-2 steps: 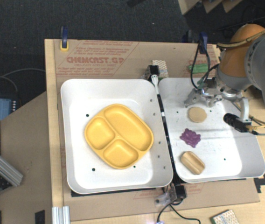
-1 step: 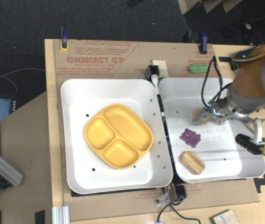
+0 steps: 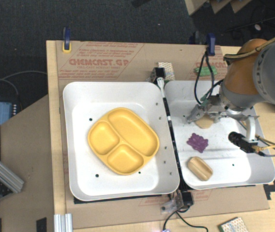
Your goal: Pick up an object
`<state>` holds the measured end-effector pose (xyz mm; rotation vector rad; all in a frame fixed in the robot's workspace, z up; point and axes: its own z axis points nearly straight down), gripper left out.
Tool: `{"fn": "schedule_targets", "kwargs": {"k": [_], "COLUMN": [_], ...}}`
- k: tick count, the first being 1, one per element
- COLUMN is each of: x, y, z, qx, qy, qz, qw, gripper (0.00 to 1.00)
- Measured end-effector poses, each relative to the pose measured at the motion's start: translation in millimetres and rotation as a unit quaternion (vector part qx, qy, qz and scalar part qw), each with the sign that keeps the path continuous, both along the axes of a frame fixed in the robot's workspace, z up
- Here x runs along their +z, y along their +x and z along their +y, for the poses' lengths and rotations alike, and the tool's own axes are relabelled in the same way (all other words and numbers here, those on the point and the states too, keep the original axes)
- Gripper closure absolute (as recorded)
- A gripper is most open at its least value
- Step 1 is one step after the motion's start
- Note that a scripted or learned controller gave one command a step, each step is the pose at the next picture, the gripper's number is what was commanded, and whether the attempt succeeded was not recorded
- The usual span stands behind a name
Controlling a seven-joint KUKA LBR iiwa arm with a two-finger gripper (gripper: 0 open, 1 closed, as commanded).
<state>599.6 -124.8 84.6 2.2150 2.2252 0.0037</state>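
The right bin [image 3: 234, 170] holds three small objects. A purple lumpy piece [image 3: 197, 142] lies near its middle. A tan bread-shaped piece [image 3: 200, 168] rests toward the front. A small tan round piece [image 3: 204, 123] lies at the back left, directly under my gripper [image 3: 203, 116]. The gripper reaches down from the grey and orange arm [image 3: 246, 76] and sits low over that tan piece, touching it or just above it. I cannot make out whether the piece is held.
The left bin [image 3: 79, 100] carries a yellow divided plate [image 3: 123, 140]. A ridge with screws [image 3: 169, 129] separates the bins. A black cylindrical part with wires [image 3: 244, 143] hangs over the right bin's right side. Clamps [image 3: 67, 38] hold the board's back edge.
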Motion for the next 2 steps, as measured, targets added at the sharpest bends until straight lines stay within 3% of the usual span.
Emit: {"fn": "schedule_targets", "kwargs": {"k": [1, 2], "x": [11.0, 105.4], "y": [0.0, -29.5], "z": [-3.0, 55.3], "qx": [-0.002, 0.000], "qy": [-0.0010, 0.0004], "qz": [-0.002, -0.002], "qw": [1.0000, 1.0000], "gripper": [1.00, 1.00]}}
